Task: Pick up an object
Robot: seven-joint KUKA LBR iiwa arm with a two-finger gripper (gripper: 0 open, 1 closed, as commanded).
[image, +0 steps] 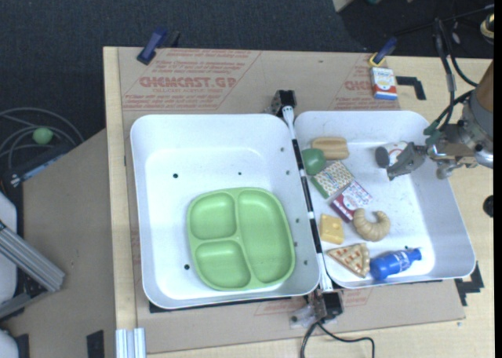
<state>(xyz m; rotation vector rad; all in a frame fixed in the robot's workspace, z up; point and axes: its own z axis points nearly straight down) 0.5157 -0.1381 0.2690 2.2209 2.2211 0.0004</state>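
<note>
Eight or so candidates for picking, all bunched along the left wall and near edge of the right bin [443, 215]: roll [329, 147], ball [314, 162], packets [339, 184], cheese [332, 229], croissant [372, 224], pizza slice [351, 258], bottle [394, 263]. Packed way too tight for comfort. Could easily clip two at once, or shove the croissant into the cheese and come up with nothing. Probably also going to roll that bottle off the fingers.

Reaching in from the desk's right edge, with the gripper [392, 162] hanging over the bin's far right part, apart from the pile. Looks spread open at the fingers, nothing between them. Would need to shift toward the left wall before dropping, otherwise just grabbing bare bin floor lol.
</note>
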